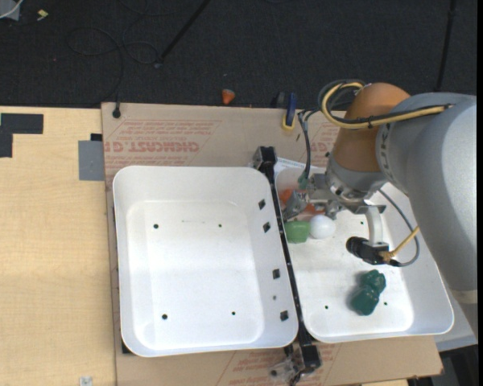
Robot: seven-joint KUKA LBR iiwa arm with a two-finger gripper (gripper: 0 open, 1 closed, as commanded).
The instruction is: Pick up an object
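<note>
White ball (323, 227) lies just below the end effector (312, 203) (right bin (419, 316)).

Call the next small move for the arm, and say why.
Probably a short straight descent onto the cluster. The pincer sits low in the right bin, at its far left corner, right over a white ball, a green piece and something orange. The dark green object lies apart, nearer the front.
</note>
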